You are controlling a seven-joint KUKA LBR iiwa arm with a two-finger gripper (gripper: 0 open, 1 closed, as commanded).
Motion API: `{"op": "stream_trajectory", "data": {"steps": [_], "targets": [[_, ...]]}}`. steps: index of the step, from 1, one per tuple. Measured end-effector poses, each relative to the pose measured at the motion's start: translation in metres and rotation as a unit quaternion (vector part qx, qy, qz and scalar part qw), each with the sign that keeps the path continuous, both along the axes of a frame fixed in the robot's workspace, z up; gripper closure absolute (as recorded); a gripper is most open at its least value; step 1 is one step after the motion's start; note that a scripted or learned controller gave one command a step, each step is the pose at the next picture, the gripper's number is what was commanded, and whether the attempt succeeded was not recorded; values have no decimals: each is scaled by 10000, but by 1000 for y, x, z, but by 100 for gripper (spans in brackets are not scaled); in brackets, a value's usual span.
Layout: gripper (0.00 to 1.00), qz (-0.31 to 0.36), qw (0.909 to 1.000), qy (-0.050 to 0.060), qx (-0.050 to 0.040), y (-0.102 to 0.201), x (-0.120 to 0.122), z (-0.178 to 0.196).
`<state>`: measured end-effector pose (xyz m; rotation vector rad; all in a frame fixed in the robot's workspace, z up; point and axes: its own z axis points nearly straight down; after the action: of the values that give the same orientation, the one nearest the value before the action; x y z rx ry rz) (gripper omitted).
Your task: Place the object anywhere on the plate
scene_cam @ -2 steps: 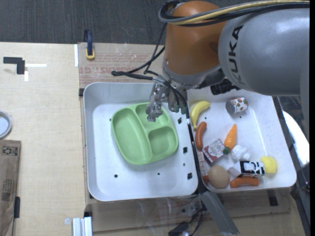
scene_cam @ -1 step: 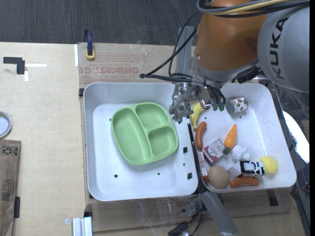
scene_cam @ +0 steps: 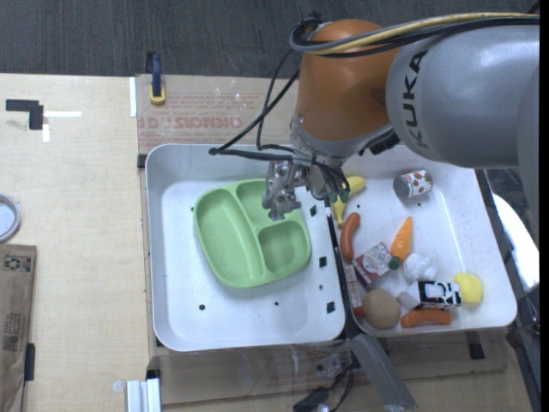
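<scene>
Desk, far left of the green plate: a tape roll at the frame edge, with a brown paper packet below it. A blue-and-yellow clamp sits up and left of the plate, outside the bins.

Left bin: the plate lies flat in it, three compartments, rotated a little.

My jaws hang over the plate's upper right part, about where the dividers meet. Seen from above, cables and the wrist clutter the view, so I cannot tell whether the jaws are spread or pressed together.

Right bin, right of the plate: all the loose objects lie here.
- Banana and red sausage, nearest the plate, just past the shared bin wall.
- Red packet and brown ball, below the sausage.
- Small can, on its side, at the upper part of the bin.
- Carrot, tilted, beside the packet.
- Black-and-white box, with a second orange piece under it.
- Yellow lemon, farthest from the plate.
</scene>
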<state>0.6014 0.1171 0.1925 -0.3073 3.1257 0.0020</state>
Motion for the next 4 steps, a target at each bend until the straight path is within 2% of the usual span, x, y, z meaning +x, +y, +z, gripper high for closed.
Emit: {"op": "stream_trajectory", "data": {"steps": [1, 2, 3, 4], "targets": [[100, 687, 9976, -18, 0, -33, 1, 28], [100, 570, 9984, -15, 3, -24, 17, 11], [0, 563, 9984, -16, 2, -24, 17, 12], [0, 250, 9996, -86, 53, 20, -30, -83]]}}
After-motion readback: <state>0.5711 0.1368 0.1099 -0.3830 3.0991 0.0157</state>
